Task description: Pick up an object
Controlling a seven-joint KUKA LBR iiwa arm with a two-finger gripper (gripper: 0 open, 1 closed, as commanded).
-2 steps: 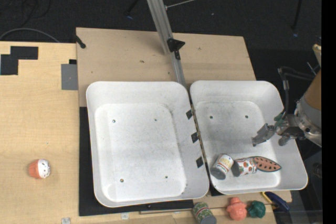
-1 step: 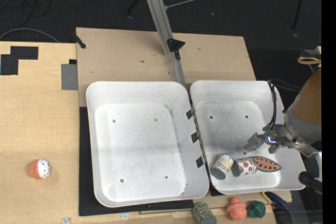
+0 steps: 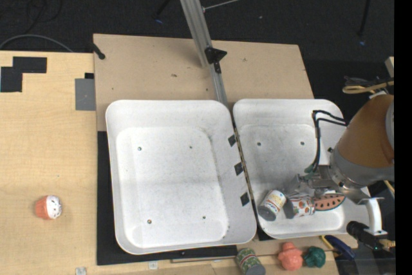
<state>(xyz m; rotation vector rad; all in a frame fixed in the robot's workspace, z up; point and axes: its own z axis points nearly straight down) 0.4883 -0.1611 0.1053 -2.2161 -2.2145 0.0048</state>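
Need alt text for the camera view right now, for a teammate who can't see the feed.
The arm's gripper is low in the right bin, just above a small can and two other small objects near the front wall. A red-and-white ball lies on the wooden surface far left.

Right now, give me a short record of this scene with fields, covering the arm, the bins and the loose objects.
arm: enters from the right, tool low in the right bin
right bin contents: small can on its side, two more small items by the tool
left bin: beside the right bin
in front of the bins: pink toy, green toy, dark can
far left bench: orange-and-white figure
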